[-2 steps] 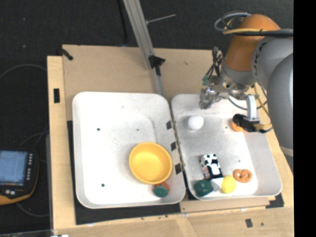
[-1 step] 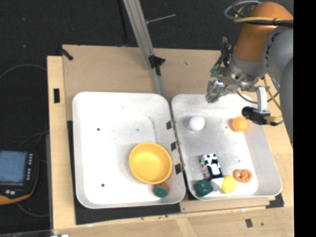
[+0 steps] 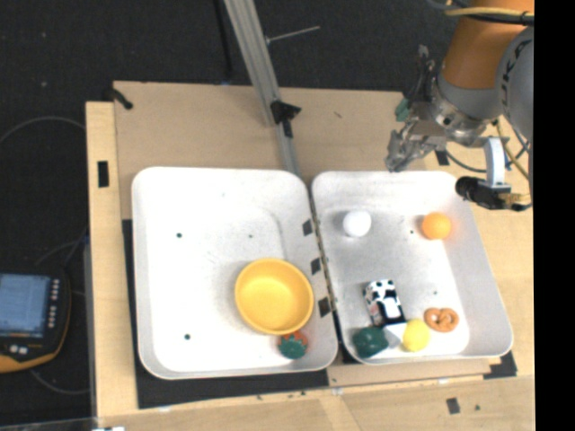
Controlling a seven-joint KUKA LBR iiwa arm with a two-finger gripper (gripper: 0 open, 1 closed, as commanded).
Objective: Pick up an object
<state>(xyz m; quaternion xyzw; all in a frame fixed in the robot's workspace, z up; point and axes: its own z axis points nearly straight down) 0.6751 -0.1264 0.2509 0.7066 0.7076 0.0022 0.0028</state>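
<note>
The right bin [image 3: 467, 241] holds a white ball [image 3: 357, 224], an orange ball [image 3: 437, 226], a black-and-white cow-patterned toy [image 3: 384, 301], a pretzel-shaped brown piece [image 3: 441, 319], a yellow round object [image 3: 416, 335] and a dark green object [image 3: 369, 340]. In the left bin [image 3: 180, 241] lies a yellow bowl [image 3: 274, 295] with a small green and orange object [image 3: 293, 345] at its near side. My gripper [image 3: 401, 154] hangs above the far edge of the right bin, well away from every object, with nothing visible between its fingers.
A grey metal pole [image 3: 256, 57] slants from the top of the view down to the gap between the bins. A handheld pendant [image 3: 31, 317] lies off the bench at left. Black cables and a connector [image 3: 490, 191] hang by the right bin's far corner.
</note>
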